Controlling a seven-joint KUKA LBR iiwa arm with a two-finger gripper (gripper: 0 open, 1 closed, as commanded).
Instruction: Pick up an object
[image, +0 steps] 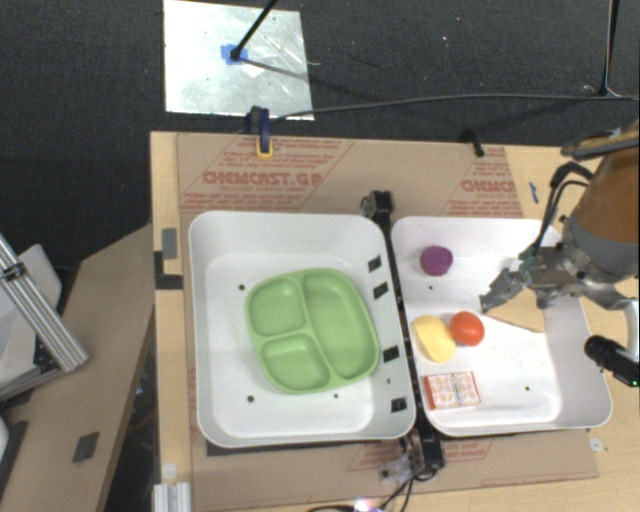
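From my station I see the tool (497, 297) hanging over the right bin (575, 400), reaching in from the right with its tip pointing left and down toward the bin's middle. I cannot tell how the tool is set from this angle, and nothing shows in its grip. The arm (608, 215) behind it carries its orange band at the right edge of the view.

Just below and left of the tool's tip sits an orange-red ball (467, 328), near the tip but apart from it. Touching that ball on its left is a yellow object (434, 338), rounded and lying along the bin floor. Further up, toward the bin's far left corner, a purple ball (436, 260) rests by itself, well apart from the other two. Nearer the front wall lies a small flat packet with red print (451, 389), just below the yellow object.

The left bin (215, 300) holds a green divided tray (312, 328) with three compartments, sitting flat in the middle at a slight angle.

Both bins rest side by side on a brown sheet covering the surface (290, 175), which has red lettering along its far edge. A blue and yellow clamp (260, 130) grips that far edge.
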